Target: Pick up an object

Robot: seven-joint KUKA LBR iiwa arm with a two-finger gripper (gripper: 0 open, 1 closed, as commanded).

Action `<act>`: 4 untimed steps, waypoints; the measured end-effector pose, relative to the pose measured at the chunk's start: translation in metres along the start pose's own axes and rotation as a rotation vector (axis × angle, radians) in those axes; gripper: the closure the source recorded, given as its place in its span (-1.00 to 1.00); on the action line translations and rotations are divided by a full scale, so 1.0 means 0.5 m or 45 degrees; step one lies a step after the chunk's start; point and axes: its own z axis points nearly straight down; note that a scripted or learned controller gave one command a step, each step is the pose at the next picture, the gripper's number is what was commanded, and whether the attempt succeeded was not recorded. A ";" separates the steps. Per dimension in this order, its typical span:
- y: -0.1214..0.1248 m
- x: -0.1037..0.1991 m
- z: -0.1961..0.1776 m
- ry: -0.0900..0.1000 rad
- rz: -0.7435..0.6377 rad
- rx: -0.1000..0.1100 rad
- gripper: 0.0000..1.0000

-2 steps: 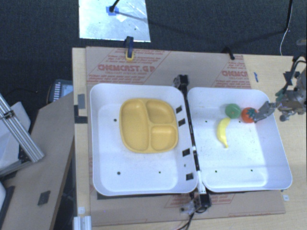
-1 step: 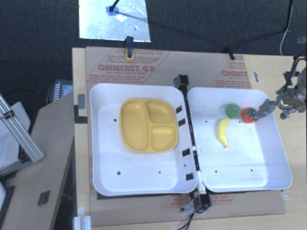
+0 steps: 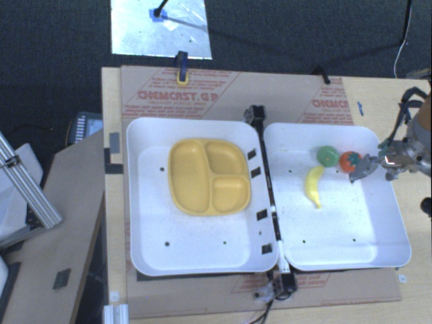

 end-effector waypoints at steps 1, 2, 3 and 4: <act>-0.015 0.002 0.121 0.002 0.001 0.003 -1.00; -0.030 0.006 0.219 0.001 0.001 0.000 -1.00; -0.028 0.005 0.193 -0.001 0.001 -0.005 1.00; -0.019 0.025 0.085 -0.002 -0.005 -0.010 1.00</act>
